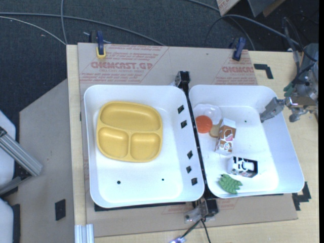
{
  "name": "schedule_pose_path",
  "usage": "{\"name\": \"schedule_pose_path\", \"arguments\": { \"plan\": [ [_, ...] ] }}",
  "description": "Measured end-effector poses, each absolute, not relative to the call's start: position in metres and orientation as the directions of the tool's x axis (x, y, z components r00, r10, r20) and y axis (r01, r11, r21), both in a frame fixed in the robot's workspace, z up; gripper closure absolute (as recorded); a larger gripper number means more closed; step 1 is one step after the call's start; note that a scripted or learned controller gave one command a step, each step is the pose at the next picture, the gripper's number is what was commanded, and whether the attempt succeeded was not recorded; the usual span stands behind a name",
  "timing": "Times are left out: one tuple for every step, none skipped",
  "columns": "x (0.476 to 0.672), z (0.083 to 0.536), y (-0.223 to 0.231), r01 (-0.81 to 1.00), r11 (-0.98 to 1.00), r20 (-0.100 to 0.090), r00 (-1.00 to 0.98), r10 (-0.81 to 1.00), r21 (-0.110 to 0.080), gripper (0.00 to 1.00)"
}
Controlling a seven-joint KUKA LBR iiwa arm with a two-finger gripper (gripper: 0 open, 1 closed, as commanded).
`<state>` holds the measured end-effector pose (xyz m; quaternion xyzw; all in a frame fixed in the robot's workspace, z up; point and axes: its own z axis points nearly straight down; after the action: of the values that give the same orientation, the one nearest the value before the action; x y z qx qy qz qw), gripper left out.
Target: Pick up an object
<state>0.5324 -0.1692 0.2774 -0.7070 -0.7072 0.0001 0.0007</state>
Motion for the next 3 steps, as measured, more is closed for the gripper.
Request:
{"name": "schedule_pose_path", "arguments": {
  "plan": [
    [0.529, 0.215, -0.168, 1.0, -0.001, 0.003, 0.001, 1.0, -0.007, 0.0],
    [0.536, 0.167, -0.162, 1.0, 0.0, 0.003, 0.0, 1.0, -0.006, 0.0],
    [0.531, 0.107, -0.164, 1.0, -0.002, 0.002, 0.002, 1.0, -0.002, 0.0]
  ]
}}
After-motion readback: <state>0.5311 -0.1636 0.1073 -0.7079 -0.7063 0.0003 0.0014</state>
